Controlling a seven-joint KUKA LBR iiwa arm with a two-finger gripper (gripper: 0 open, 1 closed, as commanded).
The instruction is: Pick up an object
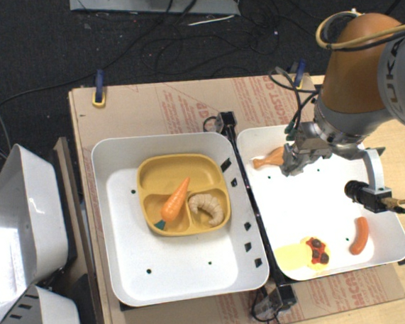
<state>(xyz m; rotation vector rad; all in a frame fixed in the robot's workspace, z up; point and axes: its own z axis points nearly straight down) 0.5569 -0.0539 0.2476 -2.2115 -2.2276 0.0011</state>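
The left bin (123, 222), well to the left of the jaws, holds a yellow divided plate (184, 193). A toy carrot (175, 200) lies slantwise across one compartment and a pale shrimp (208, 208) curls in the next one, so both sit nested behind raised rims, which would likely make them awkward to pinch from above.

In the right bin (335, 202), an orange chicken drumstick (269, 160) lies flat on the floor near the upper left corner, its thick end directly at the jaws' left side and seemingly touching them. The gripper (292, 162) is down at bin-floor level here, under the grey wrist, and its placement suggests the drumstick is the object chosen for the pick: it lies loose on open floor with room for fingers on either side. Whether the jaws are spread, closed, or clamped on the drumstick cannot be told, since the wrist body hides them.

Below and to the right of the jaws, near the bin's front wall, lie a yellow slice with a dark red topping (305, 253) and a sausage (358, 236), both well apart from the gripper and from each other, untouched.
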